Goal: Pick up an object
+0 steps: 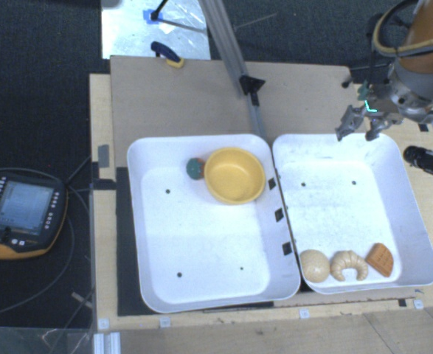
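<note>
A yellow bowl [234, 175] sits at the back right of the left bin [164, 271], with a small dark green ball [195, 168] touching its left side. Along the front of the right bin [415, 212] lie a pale round bun [314, 265], a croissant [349, 265] and an orange waffle piece [380, 259]. My gripper [360, 129] hangs above the back rim of the right bin, far from the food items. Its two fingers stand apart and nothing is between them.
A teach pendant [18, 214] lies on the floor at the left. A slanted metal pole [227, 39] with a black clamp [251, 85] crosses the cardboard behind the bins. A blue and yellow tool [165, 52] rests at the cardboard's back edge.
</note>
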Robot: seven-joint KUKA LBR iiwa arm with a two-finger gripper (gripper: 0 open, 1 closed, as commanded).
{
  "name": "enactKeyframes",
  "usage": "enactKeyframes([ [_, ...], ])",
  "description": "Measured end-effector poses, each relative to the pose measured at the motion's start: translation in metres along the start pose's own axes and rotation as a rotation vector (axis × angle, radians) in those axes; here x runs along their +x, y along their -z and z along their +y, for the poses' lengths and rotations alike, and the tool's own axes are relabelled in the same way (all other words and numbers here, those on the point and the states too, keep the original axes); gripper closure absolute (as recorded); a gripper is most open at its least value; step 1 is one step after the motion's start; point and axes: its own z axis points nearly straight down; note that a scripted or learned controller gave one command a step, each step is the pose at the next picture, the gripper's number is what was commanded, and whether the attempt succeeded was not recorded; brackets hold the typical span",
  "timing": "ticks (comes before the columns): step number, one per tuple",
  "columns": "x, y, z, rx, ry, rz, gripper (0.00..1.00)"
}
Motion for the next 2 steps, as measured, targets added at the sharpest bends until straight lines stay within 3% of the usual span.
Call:
enactKeyframes([
  [1,0.0,0.0,0.0,0.0,0.0,0.0,0.0],
  [2,0.009,-0.052,0.006,0.004,0.001,0.001,0.0],
])
